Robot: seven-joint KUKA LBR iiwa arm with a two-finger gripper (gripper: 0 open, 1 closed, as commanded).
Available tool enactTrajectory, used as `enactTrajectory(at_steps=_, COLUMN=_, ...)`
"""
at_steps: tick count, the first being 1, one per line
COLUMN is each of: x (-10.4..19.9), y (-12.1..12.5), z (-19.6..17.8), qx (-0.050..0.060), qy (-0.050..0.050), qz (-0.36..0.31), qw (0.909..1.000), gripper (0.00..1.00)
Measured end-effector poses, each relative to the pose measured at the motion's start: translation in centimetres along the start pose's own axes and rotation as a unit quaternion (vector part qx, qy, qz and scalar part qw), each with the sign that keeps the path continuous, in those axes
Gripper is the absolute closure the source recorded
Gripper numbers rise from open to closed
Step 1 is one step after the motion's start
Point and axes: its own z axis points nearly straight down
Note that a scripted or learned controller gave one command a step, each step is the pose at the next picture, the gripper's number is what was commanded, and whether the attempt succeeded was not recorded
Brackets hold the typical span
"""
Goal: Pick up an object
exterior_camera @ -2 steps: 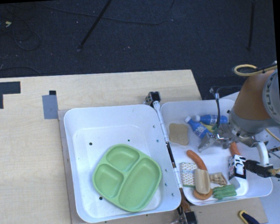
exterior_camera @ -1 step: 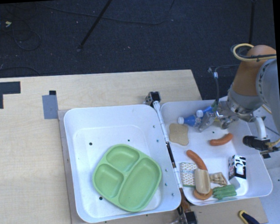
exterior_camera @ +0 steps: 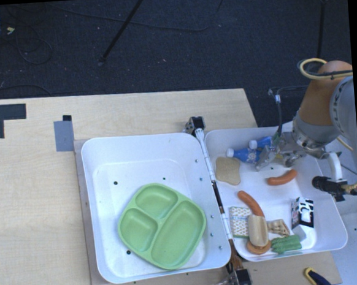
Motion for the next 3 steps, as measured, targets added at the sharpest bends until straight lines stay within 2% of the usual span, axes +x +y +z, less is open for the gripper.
enactTrajectory(at_steps=1, x=0.0, y=0.9, z=0.0, qx=0.001, qy=0.001, qz=-0.001, qw=1.0000, gripper=0.00)
enactTrajectory(at_steps=2, x=0.0, y=-1.0, z=0.0, qx=0.000, qy=0.000, qz=0.000, qw=1.0000, gripper=0.00)
enactTrajectory(at_steps=3, x=-0.2, y=0.9, z=0.0, qx=0.001, qy=0.001, qz=0.001, qw=1.0000, gripper=0.00)
